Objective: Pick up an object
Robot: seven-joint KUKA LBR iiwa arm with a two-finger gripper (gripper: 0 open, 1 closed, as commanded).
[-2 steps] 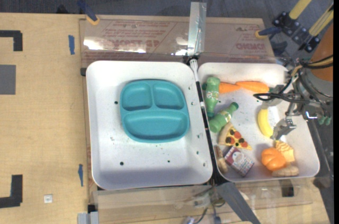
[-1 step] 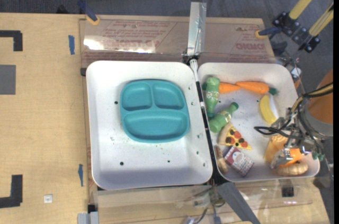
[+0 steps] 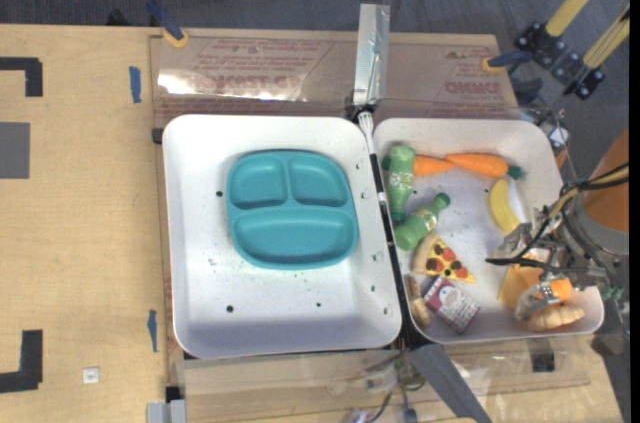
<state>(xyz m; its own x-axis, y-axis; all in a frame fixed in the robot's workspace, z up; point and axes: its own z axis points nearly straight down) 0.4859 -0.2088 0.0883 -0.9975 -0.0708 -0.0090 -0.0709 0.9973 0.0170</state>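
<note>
The right bin [image 3: 470,127] holds several toy foods. Two green bottles [image 3: 400,173] [image 3: 418,221] lie at its left, and an orange carrot [image 3: 462,165] lies along the back. A yellow banana [image 3: 502,206] lies right of centre. A pizza slice [image 3: 445,261] and a small printed packet [image 3: 452,303] lie at the front. An orange wedge [image 3: 518,289] and a tan bread piece [image 3: 550,315] are in the front right corner. My gripper [image 3: 535,256] hangs low over that corner, just above the wedge, partly hidden by cables.
The left bin [image 3: 190,211] carries a teal divided plate [image 3: 291,209]. A raised divider [image 3: 378,211] separates the bins. The arm's orange band [image 3: 612,203] sits at the right edge. A cardboard sheet [image 3: 260,71] lies behind the bins, a wooden bench [image 3: 70,211] to the left.
</note>
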